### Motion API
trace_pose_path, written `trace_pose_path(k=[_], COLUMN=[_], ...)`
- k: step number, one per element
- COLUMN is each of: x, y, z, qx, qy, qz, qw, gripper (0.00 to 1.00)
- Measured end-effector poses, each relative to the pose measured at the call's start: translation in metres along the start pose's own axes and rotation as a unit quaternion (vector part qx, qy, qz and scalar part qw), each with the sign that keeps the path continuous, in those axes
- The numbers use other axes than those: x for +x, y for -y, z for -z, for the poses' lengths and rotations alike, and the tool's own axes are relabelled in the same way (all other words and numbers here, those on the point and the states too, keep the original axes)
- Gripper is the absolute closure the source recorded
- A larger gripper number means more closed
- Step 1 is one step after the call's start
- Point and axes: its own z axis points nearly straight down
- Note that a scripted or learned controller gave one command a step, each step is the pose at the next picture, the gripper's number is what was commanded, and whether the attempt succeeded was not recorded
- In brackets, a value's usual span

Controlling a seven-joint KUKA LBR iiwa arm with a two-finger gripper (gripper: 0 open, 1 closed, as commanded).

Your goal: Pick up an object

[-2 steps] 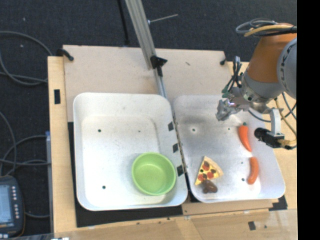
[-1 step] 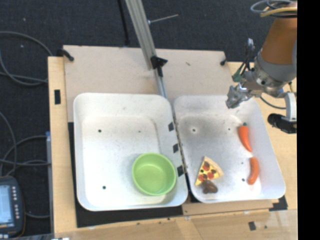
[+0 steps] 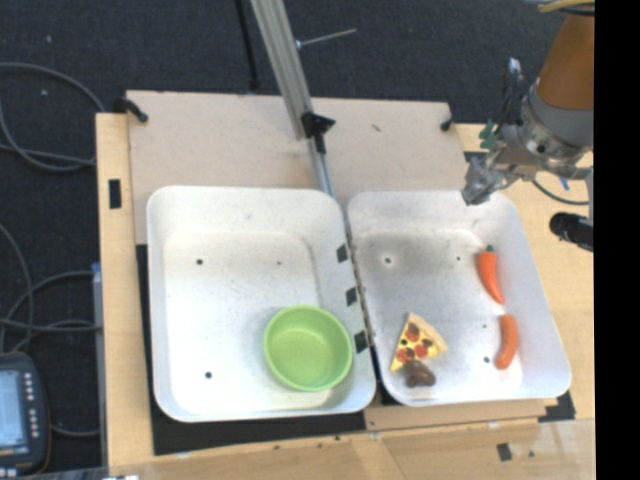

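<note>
A pale wooden surface [image 3: 230, 143] stands on dark carpet strewn with cables, and bears two shallow white bins side by side, with a slanted metal post [image 3: 285, 53] rising from behind them. The left bin [image 3: 200, 238] holds a green bowl [image 3: 308, 347] near its front right corner. The right bin [image 3: 430, 238] holds a toy pizza slice [image 3: 417, 340] near its front left, with a small dark brown lump [image 3: 420, 374] touching the slice's lower end. Along the bin's right side lie two orange pieces: a carrot [image 3: 490, 275] tilted slightly, and an orange sausage [image 3: 507, 341] just in front of it, the two apart. The arm [image 3: 565, 78] comes in from the right, its orange band above the grey wrist, and the gripper [image 3: 478, 186] hangs over the back right corner of the right bin, near the rim. Nothing shows between its tips, and whether they are spread or pressed together cannot be told at this size. The carrot is the nearest thing to the gripper, lying in front of it and a little to the right, clearly apart; the pizza slice and bowl are well apart from it.
</note>
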Motion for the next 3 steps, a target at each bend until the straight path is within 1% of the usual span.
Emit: trace_pose_path(k=[1,2,3], x=[0.054,0.111,0.155], y=[0.011,0.029,0.051], z=[0.002,-0.009,-0.026], qx=[0.002,0.003,0.004], qy=[-0.001,-0.001,0.000], qz=[0.001,0.001,0.000], qw=[1.0000,1.0000,1.0000], gripper=[1.00,1.00,1.00])
